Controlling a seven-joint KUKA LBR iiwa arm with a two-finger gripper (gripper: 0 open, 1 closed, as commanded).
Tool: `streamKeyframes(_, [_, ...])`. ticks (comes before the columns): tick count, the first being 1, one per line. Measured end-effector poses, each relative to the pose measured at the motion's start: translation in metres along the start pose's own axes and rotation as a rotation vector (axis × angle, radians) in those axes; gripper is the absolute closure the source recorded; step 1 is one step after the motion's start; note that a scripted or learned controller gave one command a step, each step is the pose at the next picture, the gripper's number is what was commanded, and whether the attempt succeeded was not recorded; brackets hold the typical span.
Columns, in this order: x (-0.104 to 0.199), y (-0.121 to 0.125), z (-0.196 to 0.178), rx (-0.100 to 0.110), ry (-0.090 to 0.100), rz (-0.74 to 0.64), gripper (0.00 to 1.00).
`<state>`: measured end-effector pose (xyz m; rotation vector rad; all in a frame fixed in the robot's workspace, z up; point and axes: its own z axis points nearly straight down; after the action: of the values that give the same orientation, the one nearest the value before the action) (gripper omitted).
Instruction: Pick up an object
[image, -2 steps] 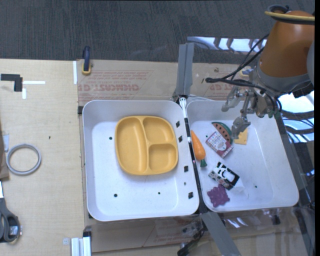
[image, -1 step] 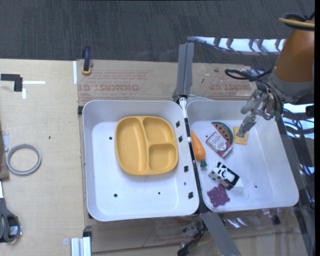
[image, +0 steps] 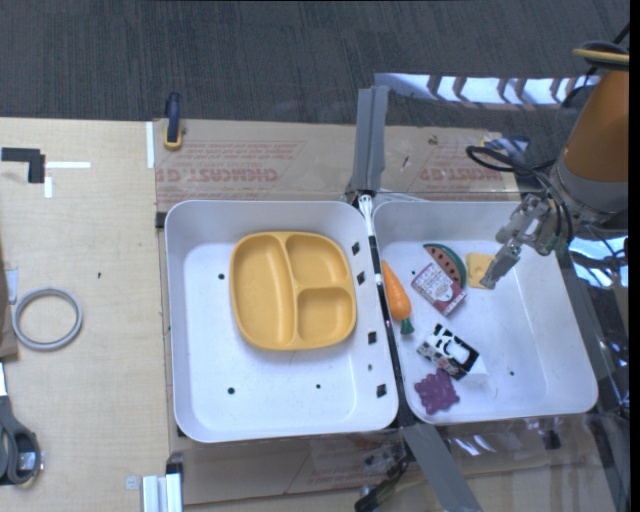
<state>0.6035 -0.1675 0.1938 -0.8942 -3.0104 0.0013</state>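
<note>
Grey arm (image: 585, 190) with orange band, black cables, metal pincer (image: 497, 270).

Matt plastic tray (image: 293, 290) (yellow), glossy white plastic bins (image: 200, 380).

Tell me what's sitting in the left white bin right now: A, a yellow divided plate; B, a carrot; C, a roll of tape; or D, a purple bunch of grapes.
A: the yellow divided plate lies alone in the left bin, while the carrot and purple grapes lie in the right bin.
</note>
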Motion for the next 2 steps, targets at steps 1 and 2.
streamKeyframes(1, [-0.006,0.03,0.098,-0.003,-0.009,0.096,0.0])
streamKeyframes(2, [-0.017,0.066,0.068,0.0,-0.002,0.403,0.0])
